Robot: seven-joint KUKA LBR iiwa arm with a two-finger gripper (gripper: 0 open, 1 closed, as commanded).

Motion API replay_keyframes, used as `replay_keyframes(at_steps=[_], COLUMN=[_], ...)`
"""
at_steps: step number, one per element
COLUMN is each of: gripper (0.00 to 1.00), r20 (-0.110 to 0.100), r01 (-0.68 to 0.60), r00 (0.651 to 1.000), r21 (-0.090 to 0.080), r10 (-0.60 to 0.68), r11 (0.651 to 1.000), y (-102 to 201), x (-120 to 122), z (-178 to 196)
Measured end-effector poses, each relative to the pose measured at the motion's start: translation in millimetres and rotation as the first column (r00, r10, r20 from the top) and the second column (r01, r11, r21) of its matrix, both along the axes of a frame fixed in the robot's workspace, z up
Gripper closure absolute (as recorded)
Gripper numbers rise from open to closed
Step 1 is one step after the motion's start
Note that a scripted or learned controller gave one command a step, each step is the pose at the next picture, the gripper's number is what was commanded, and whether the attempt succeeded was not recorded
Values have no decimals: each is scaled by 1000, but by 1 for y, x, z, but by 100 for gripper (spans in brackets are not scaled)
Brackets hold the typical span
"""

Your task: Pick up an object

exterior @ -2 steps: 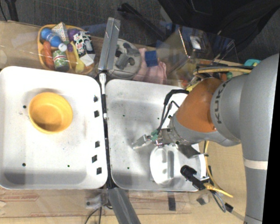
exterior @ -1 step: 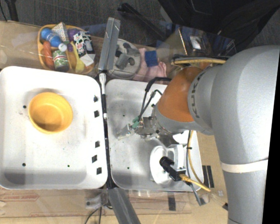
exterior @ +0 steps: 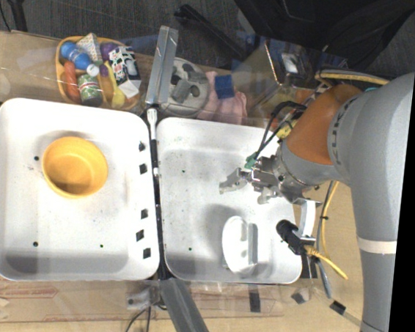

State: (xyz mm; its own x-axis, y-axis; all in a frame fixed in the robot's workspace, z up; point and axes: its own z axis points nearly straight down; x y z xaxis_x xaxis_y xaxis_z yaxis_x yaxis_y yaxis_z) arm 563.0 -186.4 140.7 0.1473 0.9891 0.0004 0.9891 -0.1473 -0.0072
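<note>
Nearest you, the arm (exterior: 376, 142) is reaching in from the right, its orange band sitting above the wrist, and the claw (exterior: 244, 182) is hanging over the upper middle of the right bin (exterior: 183, 255). You are looking at a claw that is carrying nothing: no object is showing between its fingers, and whether they are spread or closed you cannot tell at this angle. The white object (exterior: 241, 245) is lying on the floor of that bin, below the claw and apart from it, near the bin's lower right. Over in the left bin (exterior: 7, 251) a yellow bowl (exterior: 75, 165) is sitting upright, well apart from the arm. Beyond the bins, a basket (exterior: 99, 73) of small items is resting on the table (exterior: 24, 83). By the look of it, the pick is not yet made: the claw is hovering, and you are still needing a descent onto an object, a closing grip and a lift.
</note>
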Motion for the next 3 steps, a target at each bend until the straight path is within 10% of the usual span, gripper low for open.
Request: replay_keyframes(at_steps=[1, 2, 3], gripper=[0, 0, 0], r20=[12, 2, 1], r01=[-124, -181, -212], r00=[992, 984, 977], r21=[-1, 1, 2], r10=[124, 181, 212], r11=[992, 984, 977], y=[11, 64, -3], x=[-52, -22, -20], z=[-48, -51, -32])
